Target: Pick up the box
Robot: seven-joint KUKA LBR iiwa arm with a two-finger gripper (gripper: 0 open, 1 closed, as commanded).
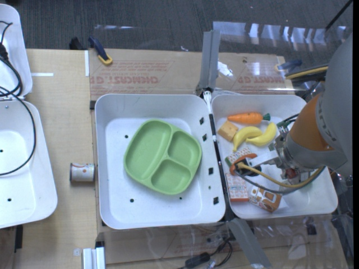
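Box (pixel 265 198) just beside tool (pixel 280 170).

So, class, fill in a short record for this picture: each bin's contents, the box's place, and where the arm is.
left bin: green divided plate
right bin: carrot, banana, tan block, box
box: at the right bin's front edge
arm: over the right bin, reaching in from the right

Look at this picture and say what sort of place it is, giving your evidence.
Probably a robotics lab test bench: a grey and orange robot arm reaches over the right bin, where a carrot and banana lie, and a green divided plate sits in the left bin.
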